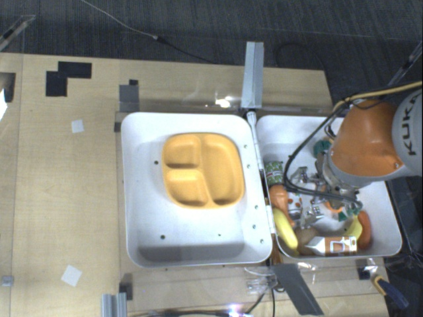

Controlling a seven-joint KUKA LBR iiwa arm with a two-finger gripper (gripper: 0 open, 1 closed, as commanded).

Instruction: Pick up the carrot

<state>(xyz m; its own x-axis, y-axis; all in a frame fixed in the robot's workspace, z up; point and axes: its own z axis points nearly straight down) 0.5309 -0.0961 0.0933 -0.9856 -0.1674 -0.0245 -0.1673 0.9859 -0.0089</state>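
The arm is grey with a broad, rounded orange band above the wrist. Dark lettering marks the grey casing, and black and yellow cables loop around it.

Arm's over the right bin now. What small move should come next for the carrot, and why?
Probably shift the gripper a little left and lower it: the carrot lies by the right bin's left wall, above the banana, just off the gripper.

Gripper fingers lost in clutter, state unclear; carrot partly under the wrist; arm cut off right.
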